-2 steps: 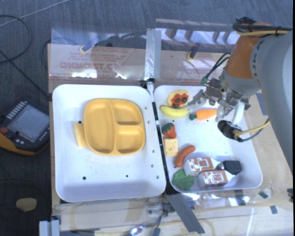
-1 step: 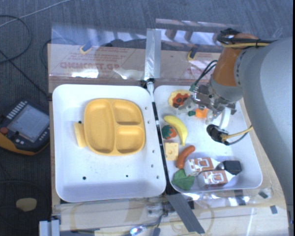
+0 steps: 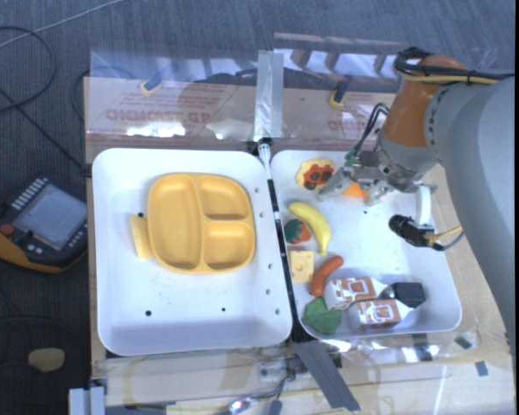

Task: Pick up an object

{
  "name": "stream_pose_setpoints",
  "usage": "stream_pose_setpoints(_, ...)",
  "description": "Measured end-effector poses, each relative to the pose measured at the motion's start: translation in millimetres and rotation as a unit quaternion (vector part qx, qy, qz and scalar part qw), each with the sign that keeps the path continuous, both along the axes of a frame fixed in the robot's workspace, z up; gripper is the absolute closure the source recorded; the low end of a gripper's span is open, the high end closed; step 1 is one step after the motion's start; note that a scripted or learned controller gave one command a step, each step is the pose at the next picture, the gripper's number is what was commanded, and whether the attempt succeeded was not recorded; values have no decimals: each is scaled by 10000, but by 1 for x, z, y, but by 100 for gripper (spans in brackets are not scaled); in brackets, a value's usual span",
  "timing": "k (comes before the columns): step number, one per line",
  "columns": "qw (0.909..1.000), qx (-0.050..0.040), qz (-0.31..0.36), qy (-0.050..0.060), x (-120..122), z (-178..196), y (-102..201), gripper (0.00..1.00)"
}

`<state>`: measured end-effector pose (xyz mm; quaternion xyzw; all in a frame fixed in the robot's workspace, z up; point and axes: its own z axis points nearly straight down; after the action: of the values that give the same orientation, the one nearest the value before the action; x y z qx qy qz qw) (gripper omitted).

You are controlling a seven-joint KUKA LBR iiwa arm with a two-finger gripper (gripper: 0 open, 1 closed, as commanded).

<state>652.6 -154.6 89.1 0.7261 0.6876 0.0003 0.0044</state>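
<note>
- Yellow divided plate (image 3: 201,221) sat alone in the left bin (image 3: 112,318), with a small yellow slab (image 3: 139,237) tucked against its left edge; nothing there looked set up for a pick.
- All the loose toys lay in the right bin (image 3: 441,292), probably scattered so the program had many targets: banana (image 3: 312,221), cheese block (image 3: 300,265), sausage (image 3: 325,275), green leaf (image 3: 322,318), two small cartons (image 3: 363,303), a black piece (image 3: 408,294), a round orange-and-dark piece (image 3: 316,174) near the top rim.
- An orange piece (image 3: 355,191), likely the target, lay at the bin's upper middle, right at the hand (image 3: 361,186).
- Hand was low over that orange piece, touching or nearly so; too blurred and crowded to tell how far open it was, or if anything was really gripped.
- Arm (image 3: 467,137) came in from the right, orange band (image 3: 411,115) above the wrist, wrist tipped down toward the bin's back part.
- Bins rested side by side on the desk (image 3: 182,111), rims touching at the centre.
- Judgement: grasp attempt at the descent or closing stage, task not yet done.
</note>
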Motion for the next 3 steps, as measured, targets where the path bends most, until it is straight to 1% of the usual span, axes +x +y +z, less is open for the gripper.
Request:
stream_pose_setpoints(1,9959,-6,906,-3,2,0,-5,0)
stream_pose_setpoints(2,9999,-5,105,55,15,0,29,0)
stream_pose_setpoints(3,9999,-7,97,98,13,7,29,100)
